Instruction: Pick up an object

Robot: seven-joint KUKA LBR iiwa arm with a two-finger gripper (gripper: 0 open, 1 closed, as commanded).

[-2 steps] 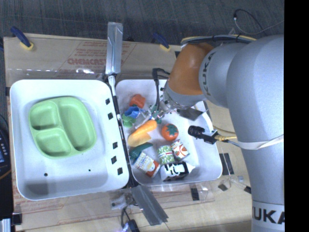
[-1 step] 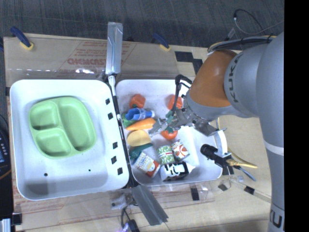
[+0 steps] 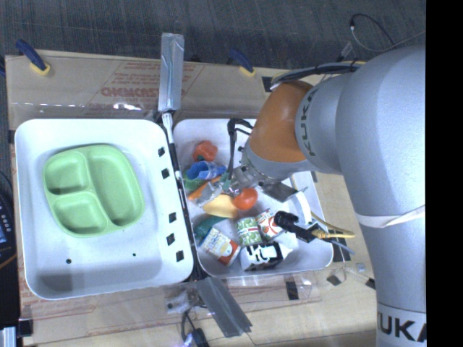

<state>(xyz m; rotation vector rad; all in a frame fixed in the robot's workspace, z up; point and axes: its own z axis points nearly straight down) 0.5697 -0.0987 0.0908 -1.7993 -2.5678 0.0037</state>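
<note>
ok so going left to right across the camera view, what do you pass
green divided plate in the left bin → orange toy → red ball → red and white can, all three in the right bin → grey arm

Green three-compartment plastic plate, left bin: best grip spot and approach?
On the green three-compartment plastic plate, probably the rim nearest the arm, straddled from straight above. It lies flat in the left white bin, bare floor around it, likely too wide to span whole.
</note>
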